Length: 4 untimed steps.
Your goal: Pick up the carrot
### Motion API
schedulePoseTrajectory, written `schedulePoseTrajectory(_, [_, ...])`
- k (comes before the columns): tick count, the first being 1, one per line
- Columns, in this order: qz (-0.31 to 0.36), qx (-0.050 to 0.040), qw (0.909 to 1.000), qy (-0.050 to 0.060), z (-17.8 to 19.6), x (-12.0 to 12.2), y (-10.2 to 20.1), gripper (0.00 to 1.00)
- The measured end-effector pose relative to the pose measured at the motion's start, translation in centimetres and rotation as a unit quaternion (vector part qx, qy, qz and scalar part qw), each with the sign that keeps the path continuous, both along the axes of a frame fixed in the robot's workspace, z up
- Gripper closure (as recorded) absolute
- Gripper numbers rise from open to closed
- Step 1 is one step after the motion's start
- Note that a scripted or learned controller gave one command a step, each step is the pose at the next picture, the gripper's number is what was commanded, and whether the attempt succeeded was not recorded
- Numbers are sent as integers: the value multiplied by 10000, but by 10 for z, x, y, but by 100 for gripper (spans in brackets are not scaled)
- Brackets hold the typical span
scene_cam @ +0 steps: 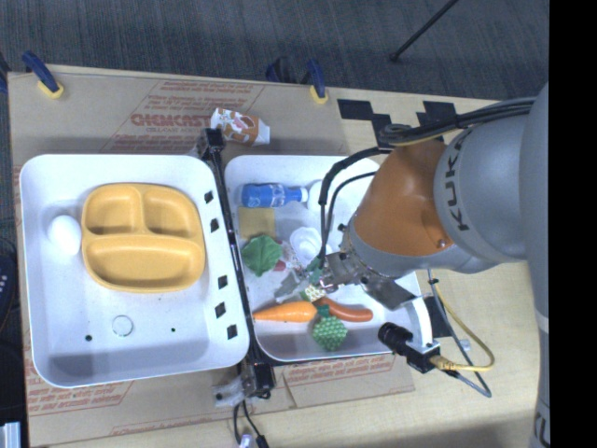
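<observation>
The orange carrot (284,314) lies on its side near the front of the right bin (280,168), its thick end pointing right. My gripper (313,286) hangs just behind and above that thick end, under the arm's orange band. A red sausage (351,313) lies immediately right of the carrot, and a green broccoli piece (328,333) sits in front of both. The wrist hides part of the bin's right side.
The right bin also holds a blue bottle (270,195), a yellow block (256,221), a green leafy piece (262,253) and a white item (305,244). In the left bin (42,343) sit a yellow divided plate (143,234) and a white egg (63,234). A small packet (239,126) lies behind the bins.
</observation>
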State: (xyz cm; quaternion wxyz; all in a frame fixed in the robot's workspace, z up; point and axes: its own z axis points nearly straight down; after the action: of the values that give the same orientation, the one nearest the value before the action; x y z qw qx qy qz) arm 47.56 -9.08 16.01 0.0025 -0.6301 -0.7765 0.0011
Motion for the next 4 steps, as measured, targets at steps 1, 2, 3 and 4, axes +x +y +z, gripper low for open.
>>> schedulePoseTrajectory(1, [-113, -15, 9999, -49, -65, 3, -16, 0])
schedulePoseTrajectory(2, [-99, -53, 9999, -90, -53, 5, -19, 100])
schedulePoseTrajectory(3, [-122, -4, 9999, -7, 31, 1, 92, 100])
schedulePoseTrajectory(4, [864, -5, 9963, -23, 80, 1, 76, 100])
